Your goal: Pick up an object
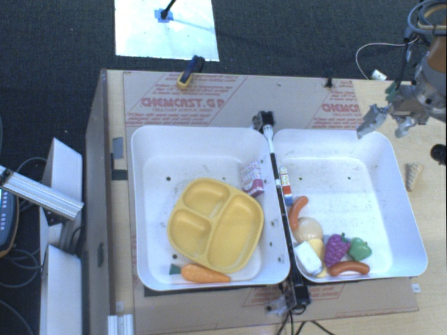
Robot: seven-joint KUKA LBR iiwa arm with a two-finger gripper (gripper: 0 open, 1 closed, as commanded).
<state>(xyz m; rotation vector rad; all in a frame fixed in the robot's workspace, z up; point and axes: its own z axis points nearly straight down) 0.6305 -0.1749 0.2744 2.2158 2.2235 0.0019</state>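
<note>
Bench (209, 93) with protective film is sitting on dark carpet, carrying two white bins side by side. Pickable items are clustering in the right bin (391, 180), near corner: purple grapes (337, 248) touching a green piece (360, 248), a red sausage (347, 268) lying along the front wall, a white block (307, 257) beside a yellow piece, a pale round ball (309, 228), an orange sausage (297, 211) leaning toward the divider. Left bin (154, 187) is holding a yellow divided plate (216, 223), tilted, with a carrot (204, 274) lying at its front edge and a small red-white packet (252, 178) near the divider. Gripper (388, 119) is hovering over the right bin's far right corner, well apart from the items; fingers (371, 121) are spreading wide, gripping nothing.
</note>
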